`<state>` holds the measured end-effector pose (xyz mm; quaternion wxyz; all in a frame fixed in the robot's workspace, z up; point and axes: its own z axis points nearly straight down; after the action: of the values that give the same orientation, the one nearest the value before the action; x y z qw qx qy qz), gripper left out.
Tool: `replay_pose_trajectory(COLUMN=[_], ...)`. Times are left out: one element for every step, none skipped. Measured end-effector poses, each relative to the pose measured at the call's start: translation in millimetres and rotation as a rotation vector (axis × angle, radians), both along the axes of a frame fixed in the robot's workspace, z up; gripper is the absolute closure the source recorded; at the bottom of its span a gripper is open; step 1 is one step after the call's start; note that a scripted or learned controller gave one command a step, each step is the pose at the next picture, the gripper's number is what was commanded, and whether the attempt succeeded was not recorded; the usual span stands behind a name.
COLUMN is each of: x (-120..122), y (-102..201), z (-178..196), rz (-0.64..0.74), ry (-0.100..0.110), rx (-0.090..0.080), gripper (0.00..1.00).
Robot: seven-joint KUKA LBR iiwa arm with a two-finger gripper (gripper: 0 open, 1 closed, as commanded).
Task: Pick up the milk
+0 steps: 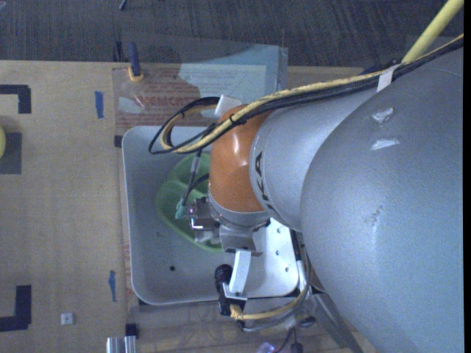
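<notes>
The grey arm with its orange band (232, 164) reaches in from the right and covers most of the white bin (143, 219). A pale green object (173, 197) lies in the bin, partly hidden under the wrist. I cannot make out a milk carton anywhere; the arm hides the middle and right of the bin. The gripper itself is hidden beneath the wrist housing.
The bin's left wall (126, 212) borders the wooden bench (59, 219). A clear plastic panel with a yellow clamp (135, 70) stands behind the bin. Black and yellow cables (184, 123) loop over the wrist. Blue tape marks (98, 104) sit on the bench.
</notes>
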<state>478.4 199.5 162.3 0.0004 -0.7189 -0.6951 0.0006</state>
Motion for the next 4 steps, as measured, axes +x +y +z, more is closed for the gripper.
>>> replay_pose_trajectory(x=[0, 0, 0, 1], y=[26, 25, 26, 25], z=[51, 29, 39, 54], rz=[-0.404, -0.062, -0.061, 0.375], ry=[0.001, 0.004, 0.005, 0.001], rx=[-0.001, -0.001, -0.002, 0.000], gripper=[1.00, 1.00, 1.00, 1.00])
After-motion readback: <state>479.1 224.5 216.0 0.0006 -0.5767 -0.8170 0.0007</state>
